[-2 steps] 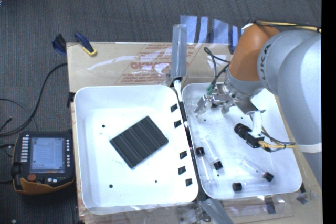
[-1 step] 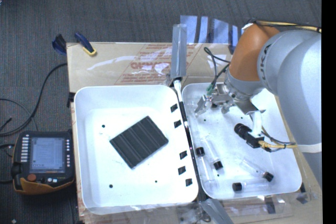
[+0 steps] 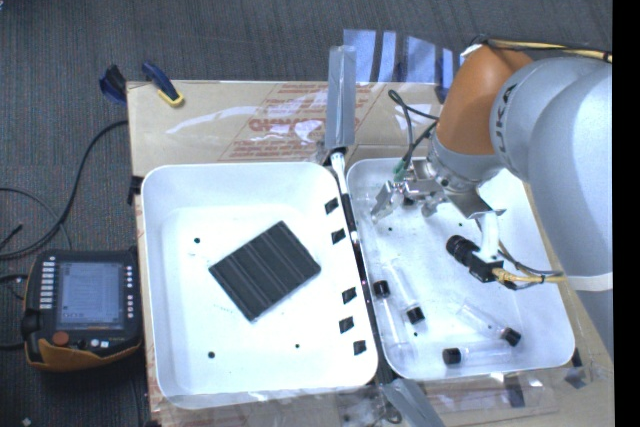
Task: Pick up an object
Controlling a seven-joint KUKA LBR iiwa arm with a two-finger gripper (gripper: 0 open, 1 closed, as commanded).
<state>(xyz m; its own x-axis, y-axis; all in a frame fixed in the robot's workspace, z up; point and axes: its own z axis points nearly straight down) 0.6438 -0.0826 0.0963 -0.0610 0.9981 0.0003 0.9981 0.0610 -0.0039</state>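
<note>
— Where was the gripper (image 3: 392,201)?

— Over the right bin (image 3: 562,340), at its far-left corner, close to the wall where the two bins meet. The grey arm (image 3: 565,155) reached in from the table's (image 3: 225,120) right edge, with the orange band (image 3: 478,110) just above the wrist.

— Was it spread or pressed together?

— I couldn't tell. The slant of the view didn't show that.

— And the things it could have picked?

— Several clear tubes (image 3: 400,280) with black caps (image 3: 415,315) lay flat in the right bin, scattered across the half nearer the table's near edge. Two sat by the bin's left wall, one lay along its near wall, and one pointed toward its near-right corner. All of them were apart from the gripper.

— What about the left bin (image 3: 160,215)?

— It held one dark ribbed slab (image 3: 265,269), lying flat near the middle and turned at an angle to the walls.

— Anything else around?

— A row of small black clips (image 3: 340,236) ran along the wall between the bins. A blue clamp (image 3: 160,83) gripped the table's far-left corner. A handheld control pendant (image 3: 80,303) with a screen lay on the floor beyond the table's left edge.
</note>
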